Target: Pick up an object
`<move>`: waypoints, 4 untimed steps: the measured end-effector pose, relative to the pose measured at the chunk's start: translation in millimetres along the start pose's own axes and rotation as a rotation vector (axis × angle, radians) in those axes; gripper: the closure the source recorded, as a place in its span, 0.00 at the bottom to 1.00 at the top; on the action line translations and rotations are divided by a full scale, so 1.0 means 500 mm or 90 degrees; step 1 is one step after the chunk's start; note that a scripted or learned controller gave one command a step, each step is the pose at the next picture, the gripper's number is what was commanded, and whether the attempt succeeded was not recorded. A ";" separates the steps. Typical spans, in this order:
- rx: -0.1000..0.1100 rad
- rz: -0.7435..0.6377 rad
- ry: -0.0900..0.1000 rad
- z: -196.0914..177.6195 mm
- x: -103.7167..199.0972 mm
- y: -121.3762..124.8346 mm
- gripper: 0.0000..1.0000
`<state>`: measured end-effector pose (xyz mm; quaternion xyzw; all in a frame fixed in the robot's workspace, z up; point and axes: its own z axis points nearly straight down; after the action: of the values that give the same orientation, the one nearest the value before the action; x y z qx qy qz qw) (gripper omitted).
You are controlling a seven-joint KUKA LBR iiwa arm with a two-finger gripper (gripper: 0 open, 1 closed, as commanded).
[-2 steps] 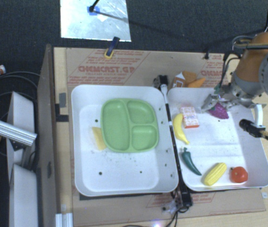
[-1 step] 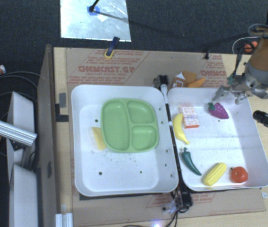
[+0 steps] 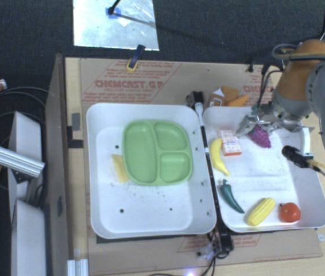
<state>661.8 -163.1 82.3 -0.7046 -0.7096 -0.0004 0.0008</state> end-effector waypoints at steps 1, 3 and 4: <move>-0.003 0.005 -0.002 -0.006 -0.079 -0.015 0.00; 0.000 0.000 -0.001 0.003 0.033 -0.003 0.00; -0.001 0.005 -0.002 -0.043 -0.014 -0.059 0.00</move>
<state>632.4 -170.1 103.9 -0.7074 -0.7068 0.0000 -0.0005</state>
